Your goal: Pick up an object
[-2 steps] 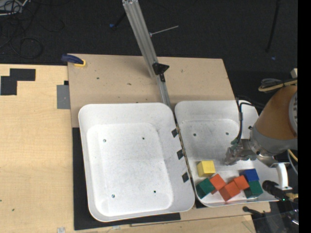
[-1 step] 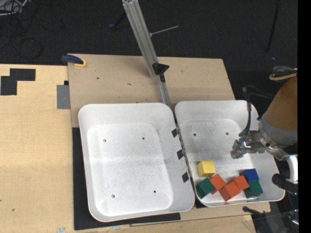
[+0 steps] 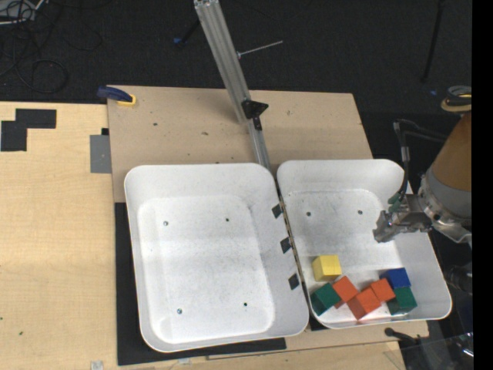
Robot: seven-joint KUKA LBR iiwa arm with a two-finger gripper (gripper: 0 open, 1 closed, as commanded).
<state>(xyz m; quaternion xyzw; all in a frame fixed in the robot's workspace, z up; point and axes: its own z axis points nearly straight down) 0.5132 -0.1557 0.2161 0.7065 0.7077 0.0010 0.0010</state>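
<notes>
Blocks cluster at the near edge of the right bin (image 3: 362, 177): green block (image 3: 325, 297), orange blocks (image 3: 365, 298), blue block (image 3: 397, 277), yellow block (image 3: 326, 266). Beyond them hovers the gripper (image 3: 385, 232), its state indiscernible; the isolated yellow block likely offers the cleanest descent.

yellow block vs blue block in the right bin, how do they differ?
Colour: the yellow block is bright yellow, the blue block dark blue.
Place: the yellow block lies toward the divider between the bins, the blue block toward the right bin's outer edge.
Neighbours: the yellow block stands slightly apart at the top of the cluster; the blue block sits against an orange block and a green block.
Both are small cubes of similar size.
</notes>
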